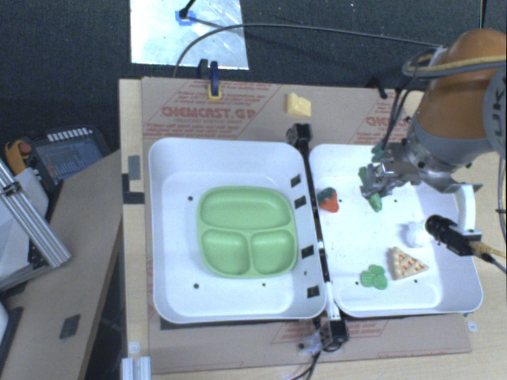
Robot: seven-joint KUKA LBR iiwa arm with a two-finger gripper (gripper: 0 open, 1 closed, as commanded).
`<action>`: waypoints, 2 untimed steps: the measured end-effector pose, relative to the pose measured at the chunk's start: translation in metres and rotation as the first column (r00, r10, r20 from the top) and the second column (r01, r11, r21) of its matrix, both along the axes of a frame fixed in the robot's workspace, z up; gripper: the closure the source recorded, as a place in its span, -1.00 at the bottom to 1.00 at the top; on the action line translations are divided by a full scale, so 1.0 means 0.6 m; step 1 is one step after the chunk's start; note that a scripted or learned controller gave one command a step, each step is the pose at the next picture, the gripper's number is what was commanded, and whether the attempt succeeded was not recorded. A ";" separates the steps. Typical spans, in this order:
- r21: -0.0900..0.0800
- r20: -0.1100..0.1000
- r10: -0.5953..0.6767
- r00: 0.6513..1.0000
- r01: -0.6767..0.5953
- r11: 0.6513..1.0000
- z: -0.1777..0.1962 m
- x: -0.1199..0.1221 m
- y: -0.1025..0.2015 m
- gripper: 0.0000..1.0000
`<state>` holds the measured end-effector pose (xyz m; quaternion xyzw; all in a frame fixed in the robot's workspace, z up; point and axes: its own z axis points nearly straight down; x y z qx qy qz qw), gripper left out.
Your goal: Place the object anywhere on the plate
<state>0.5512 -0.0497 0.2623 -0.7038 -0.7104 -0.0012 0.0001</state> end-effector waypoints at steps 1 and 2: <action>0.000 -0.001 0.000 1.000 0.000 1.000 -0.023 -0.009 0.086 1.00; 0.000 -0.002 0.000 1.000 0.000 1.000 -0.050 -0.002 0.175 1.00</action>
